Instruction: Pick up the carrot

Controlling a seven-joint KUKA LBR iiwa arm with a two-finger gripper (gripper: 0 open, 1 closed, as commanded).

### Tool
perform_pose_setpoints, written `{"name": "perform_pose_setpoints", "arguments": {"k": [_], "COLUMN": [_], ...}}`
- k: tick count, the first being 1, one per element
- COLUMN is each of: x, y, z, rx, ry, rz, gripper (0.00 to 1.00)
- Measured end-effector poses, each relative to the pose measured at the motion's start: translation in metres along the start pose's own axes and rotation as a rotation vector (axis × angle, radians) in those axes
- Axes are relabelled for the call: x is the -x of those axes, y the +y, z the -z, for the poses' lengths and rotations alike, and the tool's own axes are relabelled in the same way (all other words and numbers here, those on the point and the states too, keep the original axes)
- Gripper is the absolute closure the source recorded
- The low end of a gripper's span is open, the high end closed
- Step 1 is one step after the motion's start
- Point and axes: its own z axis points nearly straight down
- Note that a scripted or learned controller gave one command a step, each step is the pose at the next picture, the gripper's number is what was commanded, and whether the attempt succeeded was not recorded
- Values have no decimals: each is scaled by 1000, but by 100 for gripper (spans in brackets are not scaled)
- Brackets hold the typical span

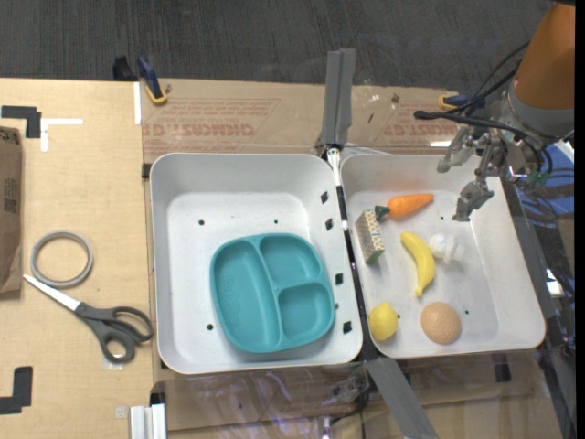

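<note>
camera view puts the carrot (409, 205) flat on the floor of the right bin (512, 273), near the back wall, untouched. our gripper (464, 183) hangs just right of it, fingers spread and holding nothing. so we'd say nothing's done yet: reaching over, closing and lifting are all left.

Carrot (409, 205): small orange toy with a green leafy top, lying flat on the floor of the right-hand bin, in its upper half near the back wall. Long axis runs roughly left-right with a slight tilt, green end to the left and lower, tapered orange tip to the right and a little higher. It lies free, resting on the white bin floor with its green end just beside a small box-like item.
</note>
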Motion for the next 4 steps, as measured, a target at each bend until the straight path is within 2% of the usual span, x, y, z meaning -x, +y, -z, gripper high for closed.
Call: {"name": "perform_pose_setpoints", "arguments": {"k": [1, 2, 3, 4], "x": [27, 29, 23, -27], "y": [21, 21, 68, 103], "z": [-92, -80, -30, -8], "rx": [1, -2, 0, 0], "ry": [1, -7, -3, 1], "rz": [-41, -38, 134, -136], "gripper": [0, 100, 100, 100]}}
